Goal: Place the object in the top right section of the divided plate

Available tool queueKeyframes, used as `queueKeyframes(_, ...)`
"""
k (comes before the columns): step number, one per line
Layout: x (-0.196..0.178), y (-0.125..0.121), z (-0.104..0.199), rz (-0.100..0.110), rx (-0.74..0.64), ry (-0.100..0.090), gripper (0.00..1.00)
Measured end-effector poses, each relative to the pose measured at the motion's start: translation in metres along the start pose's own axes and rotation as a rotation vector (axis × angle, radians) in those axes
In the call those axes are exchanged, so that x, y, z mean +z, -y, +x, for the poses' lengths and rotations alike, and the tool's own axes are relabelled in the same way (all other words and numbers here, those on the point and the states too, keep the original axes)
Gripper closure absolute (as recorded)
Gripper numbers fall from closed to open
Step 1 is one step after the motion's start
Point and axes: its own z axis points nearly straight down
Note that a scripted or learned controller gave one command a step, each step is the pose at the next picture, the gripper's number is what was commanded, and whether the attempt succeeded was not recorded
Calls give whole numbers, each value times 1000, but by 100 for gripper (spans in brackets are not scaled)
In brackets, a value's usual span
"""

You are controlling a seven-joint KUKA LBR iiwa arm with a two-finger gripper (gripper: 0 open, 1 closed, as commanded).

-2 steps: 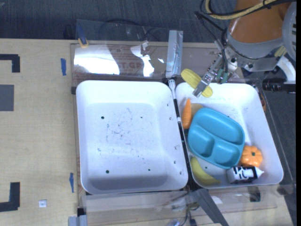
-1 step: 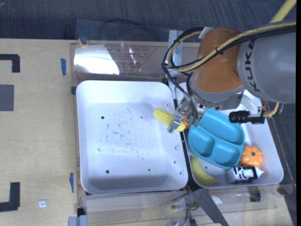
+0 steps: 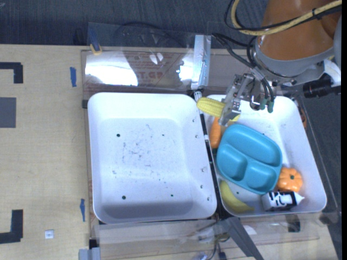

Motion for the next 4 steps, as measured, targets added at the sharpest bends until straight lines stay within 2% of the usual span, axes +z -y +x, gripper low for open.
queueKeyframes(1, 3, 0, 1, 2, 0, -6, 0)
queueKeyframes(2, -11, -45, 85, 1, -303, -10, 0)
queueKeyframes(3, 84, -166, 103, 7, 83, -15, 0)
queueKeyframes(4, 72, -165, 99, 2, 90, -9, 100)
